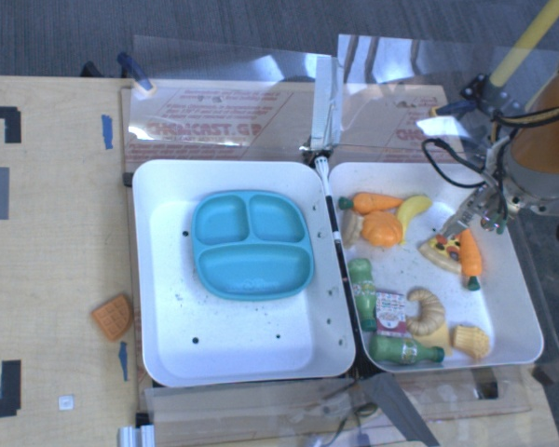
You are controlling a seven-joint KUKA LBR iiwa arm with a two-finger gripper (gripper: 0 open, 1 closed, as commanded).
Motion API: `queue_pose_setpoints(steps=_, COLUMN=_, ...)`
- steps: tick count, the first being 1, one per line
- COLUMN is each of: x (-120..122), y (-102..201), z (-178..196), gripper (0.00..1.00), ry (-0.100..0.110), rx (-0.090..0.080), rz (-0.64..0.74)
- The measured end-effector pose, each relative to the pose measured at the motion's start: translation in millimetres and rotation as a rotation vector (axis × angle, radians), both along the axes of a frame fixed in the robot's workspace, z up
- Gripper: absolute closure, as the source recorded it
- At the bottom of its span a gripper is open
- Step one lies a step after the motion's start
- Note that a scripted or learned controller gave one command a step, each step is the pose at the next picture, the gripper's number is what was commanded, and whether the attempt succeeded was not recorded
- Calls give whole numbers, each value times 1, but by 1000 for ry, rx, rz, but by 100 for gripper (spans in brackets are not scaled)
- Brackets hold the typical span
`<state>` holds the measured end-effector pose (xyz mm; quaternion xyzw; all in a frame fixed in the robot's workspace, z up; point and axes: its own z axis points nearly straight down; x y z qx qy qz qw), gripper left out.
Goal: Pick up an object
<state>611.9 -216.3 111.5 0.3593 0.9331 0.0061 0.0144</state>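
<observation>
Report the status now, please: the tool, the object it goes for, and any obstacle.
Tool low in right bin, above carrot and pizza slice. Nothing seen between its fingers. Toys crowded close together; banana and orange nearby.

- Both bins (158,277) are white, the left one speckled with dark flecks.
- The divided plate (252,245) is light blue.
- The two carrots (377,202) are orange; one has a green tip.
- The banana (411,209) is yellow.
- The bottles (405,350) are green.
- The table (47,250) is pale wood with blue tape strips.
</observation>
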Motion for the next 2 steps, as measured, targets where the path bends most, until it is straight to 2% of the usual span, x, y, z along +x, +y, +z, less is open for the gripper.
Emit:
queue_pose_setpoints(steps=1, x=7, y=73, z=115, gripper=100, ry=11, rx=-3, rz=5)
queue_pose_setpoints(steps=2, x=-17, y=93, z=-15, gripper=100, ry=22, rx=-6, rz=172)
